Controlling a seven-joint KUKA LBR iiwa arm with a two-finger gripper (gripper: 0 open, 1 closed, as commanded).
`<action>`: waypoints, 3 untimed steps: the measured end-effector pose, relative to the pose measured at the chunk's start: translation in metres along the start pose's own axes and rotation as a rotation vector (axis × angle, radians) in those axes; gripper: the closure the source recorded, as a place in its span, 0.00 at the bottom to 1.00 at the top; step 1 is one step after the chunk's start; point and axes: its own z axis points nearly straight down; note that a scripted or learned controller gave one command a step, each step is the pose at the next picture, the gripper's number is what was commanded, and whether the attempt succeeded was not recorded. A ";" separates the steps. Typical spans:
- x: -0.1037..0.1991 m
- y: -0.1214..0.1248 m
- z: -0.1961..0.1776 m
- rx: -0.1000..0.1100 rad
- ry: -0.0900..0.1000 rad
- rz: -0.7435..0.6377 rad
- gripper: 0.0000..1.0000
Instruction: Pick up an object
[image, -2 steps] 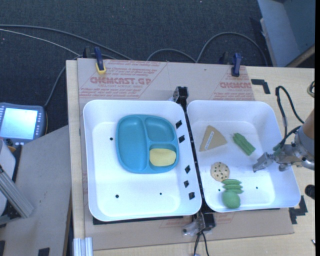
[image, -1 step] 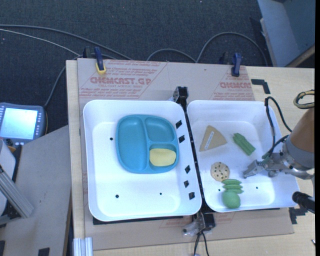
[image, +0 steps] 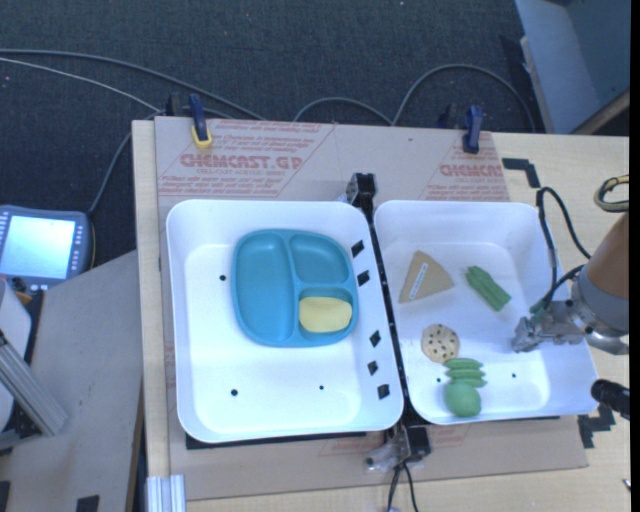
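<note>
The right bin (image: 520, 222) holds several small items. A tan wedge (image: 424, 277) lies near its left wall. To its right sits a short dark green piece (image: 487, 286). Lower down is a round speckled cookie (image: 439, 342), and below it a green ridged piece with a round end (image: 463, 387). My gripper (image: 528, 336) sits low over the right part of this bin, right of the cookie and below the dark green piece, touching none of them. I see nothing held in it.
The left bin (image: 200, 330) bears a blue divided plate (image: 275, 290) with a yellow lump (image: 325, 314) in its lower right compartment. A black divider strip (image: 378, 300) runs between the bins. Clamps (image: 200, 125) hold the board at the back.
</note>
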 end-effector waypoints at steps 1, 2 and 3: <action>-0.005 0.005 -0.063 -0.007 -0.008 0.000 1.00; 0.004 0.002 -0.114 -0.007 -0.007 -0.001 1.00; -0.006 0.003 -0.172 -0.008 -0.008 0.000 1.00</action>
